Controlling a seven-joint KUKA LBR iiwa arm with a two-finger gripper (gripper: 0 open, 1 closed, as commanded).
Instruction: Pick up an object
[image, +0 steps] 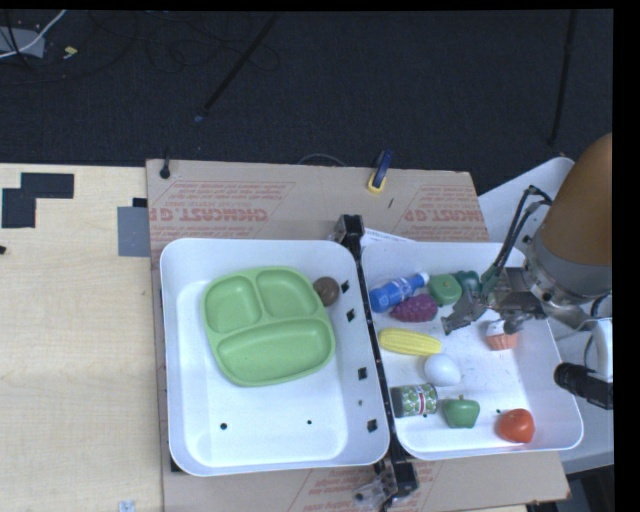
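The gripper (487, 312) hangs low over the right white bin (560, 425); I cannot tell how it stands. Just below it lies a small orange and white toy like a cupcake (501, 338). Near, to the left, are a purple grape bunch (413, 309) and a yellow corn cob (409, 343). The left white bin (190, 440) holds a green divided plate (267, 325).

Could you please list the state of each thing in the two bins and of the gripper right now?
green divided plate: flat in the left bin, compartments bare
brown ball: beside the plate's rim
blue bottle: lying on its side
corn cob: lying flat
green-capped jar: on its side
white egg: resting
red tomato: resting
gripper: over the right bin, holding nothing visible
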